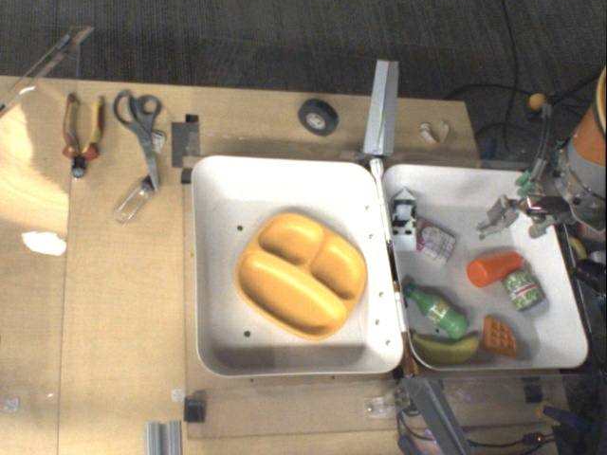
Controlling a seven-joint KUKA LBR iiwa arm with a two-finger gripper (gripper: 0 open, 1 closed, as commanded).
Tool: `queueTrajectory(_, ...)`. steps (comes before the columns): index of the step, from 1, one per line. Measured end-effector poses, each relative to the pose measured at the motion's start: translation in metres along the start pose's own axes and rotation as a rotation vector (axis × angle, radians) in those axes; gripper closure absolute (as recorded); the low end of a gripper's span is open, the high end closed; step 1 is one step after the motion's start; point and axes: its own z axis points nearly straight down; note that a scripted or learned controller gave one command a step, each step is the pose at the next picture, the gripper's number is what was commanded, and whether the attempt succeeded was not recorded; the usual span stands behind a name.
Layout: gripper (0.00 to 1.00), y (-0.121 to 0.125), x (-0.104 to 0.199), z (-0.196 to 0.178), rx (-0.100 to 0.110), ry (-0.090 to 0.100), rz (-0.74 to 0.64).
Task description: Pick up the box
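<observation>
We find the gripper (501,212) hovering over the back of the right bin (569,349), and its jaws look parted with nothing between them. The box (435,242), a small flat carton with pinkish print, lies on the bin floor just ahead of and a little below the jaws, near the dividing wall, with a small milk carton (404,218) beside it. We judge the box light, stiff enough to squeeze gently, a bit slick, and best taken across its narrow sides from above. The orange cup (494,269) sits closer beneath the jaws, the green bottle (438,312) further off. The white floor is smooth, so the box may slide. The left bin (218,282) holds a yellow bread loaf (301,274), well clear.
</observation>
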Motion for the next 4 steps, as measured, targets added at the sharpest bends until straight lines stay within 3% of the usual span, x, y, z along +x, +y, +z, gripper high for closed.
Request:
queueTrajectory(1, 0.00, 0.085, 0.053, 0.073, 0.002, 0.000, -0.065)
queueTrajectory(2, 0.00, 0.076, 0.049, 0.125, -0.032, -0.003, -0.037)
queueTrajectory(3, 0.00, 0.049, 0.000, 0.136, -0.052, -0.007, -0.155)
queueTrajectory(4, 0.00, 0.038, -0.048, 0.123, -0.020, -0.006, -0.157)
